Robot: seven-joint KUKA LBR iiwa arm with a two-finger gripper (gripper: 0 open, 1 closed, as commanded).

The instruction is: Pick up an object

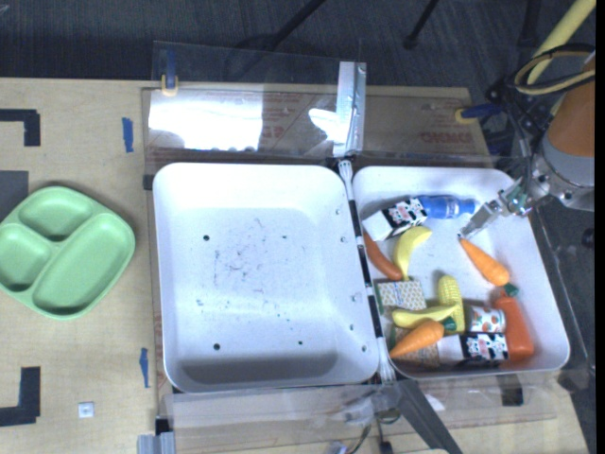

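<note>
Carrot (485,262), the nearest object, lay just below the end effector (493,210) in the right bin (553,291), tilted, its top pointing up toward the fingers without touching them. The end effector hung over the upper right part of that bin, reaching in from the right; its two thin fingers looked slightly spread, with nothing between them. Just to its left lay a blue bottle (444,205), and beyond that a small black-and-white carton (405,215). Lower left of the end effector sat a banana (410,248), and past it a second carrot (382,258) lay along the bin's left wall. Farther down were a checkered sponge (402,295), a corn cob (450,294), a third carrot (417,338), an orange bottle (516,326) and another carton (485,347), crowded together. Well to the left of the end effector was the left bin (255,268). Farthest left, on the wooden surface (76,367), stood a green divided plate (64,251).
</note>
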